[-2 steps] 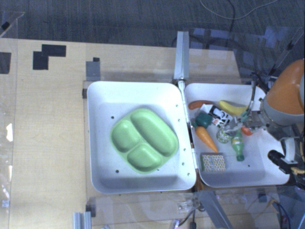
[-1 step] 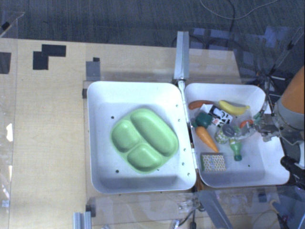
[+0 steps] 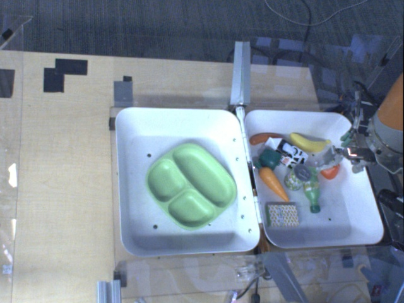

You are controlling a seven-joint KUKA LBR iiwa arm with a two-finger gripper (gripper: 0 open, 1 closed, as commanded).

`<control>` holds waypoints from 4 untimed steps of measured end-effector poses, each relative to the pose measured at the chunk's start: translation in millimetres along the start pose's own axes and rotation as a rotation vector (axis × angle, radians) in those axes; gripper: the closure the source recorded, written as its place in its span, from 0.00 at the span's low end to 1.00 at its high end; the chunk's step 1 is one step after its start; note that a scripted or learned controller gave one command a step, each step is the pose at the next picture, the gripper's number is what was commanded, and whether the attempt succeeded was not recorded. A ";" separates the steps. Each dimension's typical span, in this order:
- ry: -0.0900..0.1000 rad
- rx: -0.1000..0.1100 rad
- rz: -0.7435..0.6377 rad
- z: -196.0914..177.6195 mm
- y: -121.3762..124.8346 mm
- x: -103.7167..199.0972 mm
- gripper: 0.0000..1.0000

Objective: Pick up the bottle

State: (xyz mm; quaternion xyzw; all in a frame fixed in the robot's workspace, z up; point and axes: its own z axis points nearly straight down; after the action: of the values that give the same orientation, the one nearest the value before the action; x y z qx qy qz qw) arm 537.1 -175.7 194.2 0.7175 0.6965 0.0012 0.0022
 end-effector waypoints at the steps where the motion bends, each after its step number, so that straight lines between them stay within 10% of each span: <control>1: -0.003 -0.029 -0.006 62.4 -2.2 22.3 0.00; 3: -0.001 -0.068 0.117 68.6 -2.3 28.0 0.00; 4: 0.001 0.000 -0.015 51.6 -27.8 42.3 0.00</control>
State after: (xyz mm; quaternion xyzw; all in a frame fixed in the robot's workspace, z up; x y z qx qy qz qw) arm 510.8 -132.7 142.4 0.7123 0.7019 0.0016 0.0020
